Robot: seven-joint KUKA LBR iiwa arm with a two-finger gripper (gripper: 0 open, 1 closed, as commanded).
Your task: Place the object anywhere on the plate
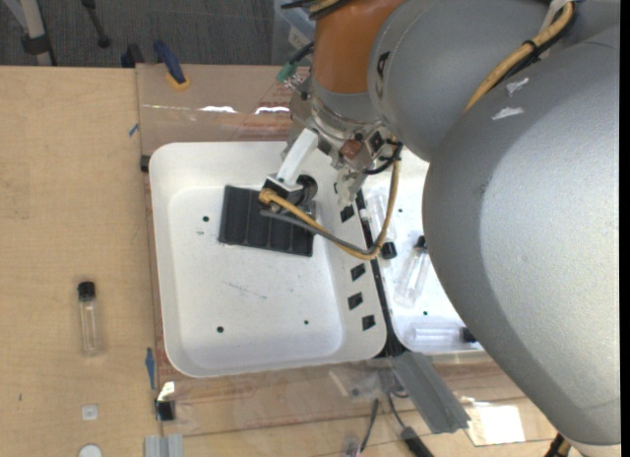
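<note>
A black ribbed rectangular plate (pixel 258 222) lies flat in the upper middle of the left white bin (pixel 197 337). My gripper (pixel 347 181) hangs below the orange-banded wrist, over the divider between the two bins, just right of the plate's upper right corner. A clear tube (pixel 409 275) lies in the right bin (pixel 418 332), below and to the right of the gripper. Another clear tube (pixel 375 213) lies close under the gripper at the right bin's left wall. I see nothing held between the fingers; the arm hides most of the right bin.
Several small black squares (pixel 357 273) run along the divider between the bins. A clear vial with a black cap (pixel 89 317) lies on the wooden bench left of the bins. A blue clamp (pixel 173 69) sits at the bench's back edge.
</note>
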